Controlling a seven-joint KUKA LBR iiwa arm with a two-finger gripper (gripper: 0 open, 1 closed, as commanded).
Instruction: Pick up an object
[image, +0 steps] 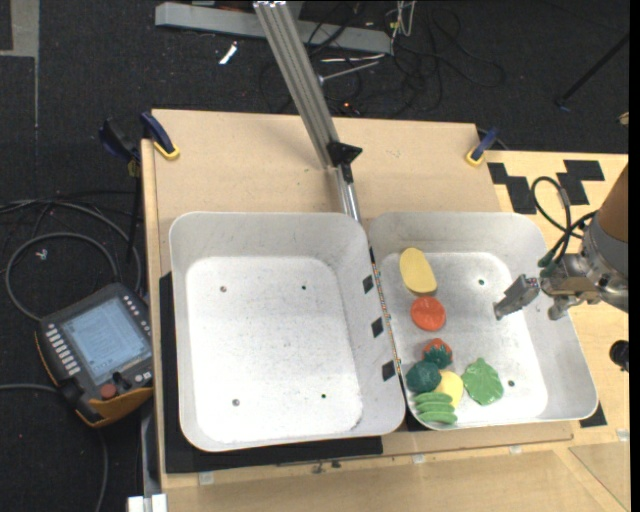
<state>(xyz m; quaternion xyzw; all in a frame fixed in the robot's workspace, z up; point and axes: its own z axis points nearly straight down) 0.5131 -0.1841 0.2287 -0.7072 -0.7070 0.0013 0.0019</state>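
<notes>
In the right bin (520, 240) lie several small objects. A yellow oval piece (417, 270) rests near the bin's left wall, with an orange-red round piece (428, 315) just below it. Lower down cluster a small red piece (437, 351), a dark green piece (423, 377), a small yellow piece (451, 386), a light green leafy piece (482, 382) and a green ridged piece (434, 407). My gripper (530, 295) hangs over the right side of this bin, to the right of the orange-red piece, with nothing seen between its fingers.
The left bin (200, 240) holds nothing that I can see. A metal pole (305, 90) slants down to the seam between the bins. Clamps sit at the bench's back corners (160, 140). A teach pendant (95, 345) lies on the floor at left.
</notes>
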